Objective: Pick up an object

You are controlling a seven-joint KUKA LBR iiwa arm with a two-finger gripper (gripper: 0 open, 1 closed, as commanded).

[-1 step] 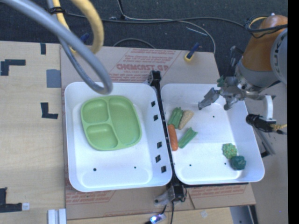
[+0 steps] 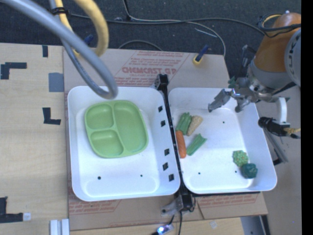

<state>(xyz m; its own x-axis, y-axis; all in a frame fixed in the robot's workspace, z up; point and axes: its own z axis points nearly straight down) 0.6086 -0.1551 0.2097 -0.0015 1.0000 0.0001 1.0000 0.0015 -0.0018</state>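
The gripper hangs over the far right corner of the right bin, its two dark fingers spread wide apart with nothing between them; one finger points toward the bin's middle, the other sits nearer the bin's right edge. The arm reaches in past the bin's far right corner, its orange band above the grey wrist, bent downward toward the bin. In the right bin, near its left edge, lie a green pod, a pale corn cob touching it, an orange carrot and another green vegetable just beside the carrot. Near the bin's near right corner sit a light green broccoli piece and a dark green lump, touching each other. The left bin holds a green divided plate toward its far edge.
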